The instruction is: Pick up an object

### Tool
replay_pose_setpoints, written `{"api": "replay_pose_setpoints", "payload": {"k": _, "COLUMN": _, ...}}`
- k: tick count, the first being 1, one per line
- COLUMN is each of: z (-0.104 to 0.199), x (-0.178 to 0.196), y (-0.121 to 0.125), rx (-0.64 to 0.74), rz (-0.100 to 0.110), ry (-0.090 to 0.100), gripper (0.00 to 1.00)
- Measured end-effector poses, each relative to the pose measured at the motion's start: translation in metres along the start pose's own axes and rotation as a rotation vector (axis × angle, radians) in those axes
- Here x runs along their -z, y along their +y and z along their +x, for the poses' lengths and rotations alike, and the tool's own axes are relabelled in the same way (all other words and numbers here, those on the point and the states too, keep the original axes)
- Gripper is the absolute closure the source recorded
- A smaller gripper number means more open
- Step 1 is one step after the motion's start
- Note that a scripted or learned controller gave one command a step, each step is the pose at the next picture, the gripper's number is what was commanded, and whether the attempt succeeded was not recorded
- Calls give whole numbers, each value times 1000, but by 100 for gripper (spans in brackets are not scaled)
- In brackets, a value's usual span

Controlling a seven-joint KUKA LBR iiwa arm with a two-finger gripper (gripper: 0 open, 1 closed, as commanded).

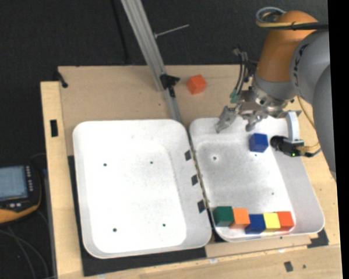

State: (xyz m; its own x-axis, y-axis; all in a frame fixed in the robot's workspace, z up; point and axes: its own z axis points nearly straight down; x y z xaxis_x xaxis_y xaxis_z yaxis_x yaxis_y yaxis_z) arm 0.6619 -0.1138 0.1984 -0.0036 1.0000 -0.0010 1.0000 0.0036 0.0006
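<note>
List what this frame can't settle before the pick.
- Gripper: fingers spread above the right bin; their height over its floor is unreadable from this slant.
- Row of blocks: near wall hides their bases.
- Handheld screen: cut by the left edge, too small to read.

Tan wooden bench (pixel 119 89) carries two white bins: left bin (pixel 133 185), right bin (pixel 255 178) touching its right side. Orange cube (pixel 196 84) on bare bench, beyond right bin's far-left corner.
</note>
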Motion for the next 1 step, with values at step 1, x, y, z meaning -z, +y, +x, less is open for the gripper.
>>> {"api": "replay_pose_setpoints", "payload": {"k": 1, "z": -1, "x": 0, "y": 0, "rx": 1, "rz": 0, "ry": -1, "gripper": 0}}
